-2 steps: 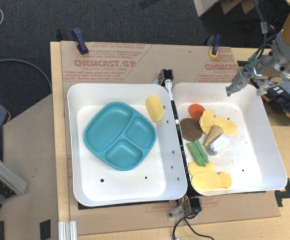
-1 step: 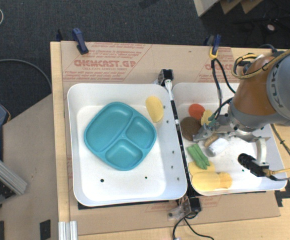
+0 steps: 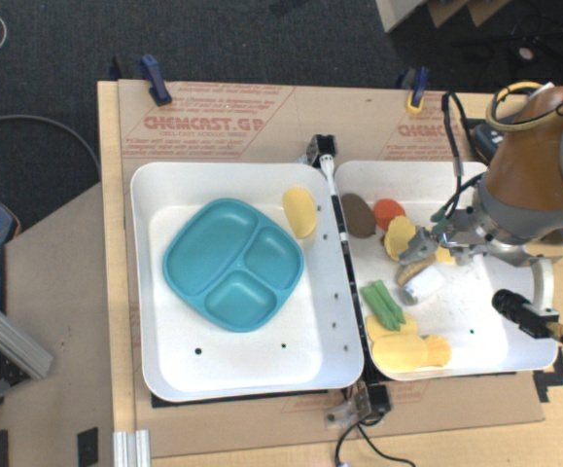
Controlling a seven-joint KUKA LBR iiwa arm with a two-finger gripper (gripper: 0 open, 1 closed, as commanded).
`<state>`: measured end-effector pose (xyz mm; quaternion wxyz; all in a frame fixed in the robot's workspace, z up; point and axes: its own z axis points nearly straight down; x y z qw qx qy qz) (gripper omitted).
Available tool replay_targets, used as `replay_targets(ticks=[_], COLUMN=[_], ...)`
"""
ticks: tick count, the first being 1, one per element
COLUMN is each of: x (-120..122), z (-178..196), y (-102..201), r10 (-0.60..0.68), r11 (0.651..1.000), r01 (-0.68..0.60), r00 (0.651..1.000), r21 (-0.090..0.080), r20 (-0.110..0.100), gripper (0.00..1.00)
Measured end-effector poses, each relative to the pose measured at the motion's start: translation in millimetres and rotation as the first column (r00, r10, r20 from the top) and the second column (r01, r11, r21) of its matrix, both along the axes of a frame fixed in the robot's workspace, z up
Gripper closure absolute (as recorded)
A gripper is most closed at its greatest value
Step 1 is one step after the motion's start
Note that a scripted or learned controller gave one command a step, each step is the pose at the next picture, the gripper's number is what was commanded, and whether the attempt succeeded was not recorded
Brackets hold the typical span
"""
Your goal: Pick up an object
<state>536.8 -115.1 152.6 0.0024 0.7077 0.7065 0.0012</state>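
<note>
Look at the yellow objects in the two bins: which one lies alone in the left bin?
The oval yellow piece beside the teal divided plate, near the left bin's upper right corner. The other yellow items lie in the right bin.

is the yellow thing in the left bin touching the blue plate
Apart. The camera view shows white bin floor between the yellow thing and the blue plate.

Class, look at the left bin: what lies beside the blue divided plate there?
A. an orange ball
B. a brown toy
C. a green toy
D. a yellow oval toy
D: a yellow oval toy lies at the upper right edge of the blue divided plate in the left bin; the green, orange and brown things lie in the right bin.
</note>
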Motion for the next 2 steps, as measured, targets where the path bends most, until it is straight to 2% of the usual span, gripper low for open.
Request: replay_targets(ticks=[1, 2], x=[29, 30], z=[-72, -57], y=[18, 16], r10=[0.004, 0.001], r11=[1.0, 1.0], r01=[-0.004, -0.001], r00=[1.0, 1.0], r21=[0.003, 0.001], r20=[-0.01, -0.004], gripper=[0.0, 1.0])
